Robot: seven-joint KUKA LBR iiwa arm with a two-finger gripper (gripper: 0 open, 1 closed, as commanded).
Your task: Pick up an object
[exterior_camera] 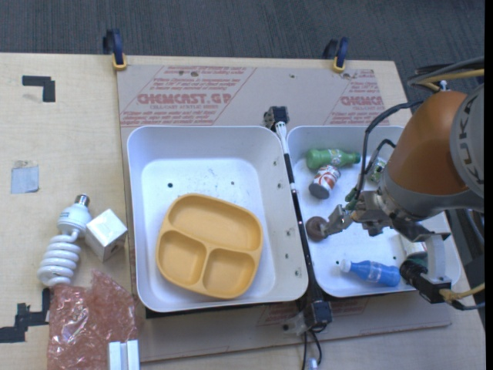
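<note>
Gripper (337, 223) low in right bin (348, 285), touching brown disc (316, 228) (red-white can (326, 180) just above) for pickup; finger state: can't tell.

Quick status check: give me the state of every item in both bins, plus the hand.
Yellow divided tray: flat, upright, left bin.
Green bottle: lying, right bin.
Red-and-white can: tipped over.
Brown disc: beside the hand.
Blue bottle: lying, near edge.
Hand: low in right bin.
</note>
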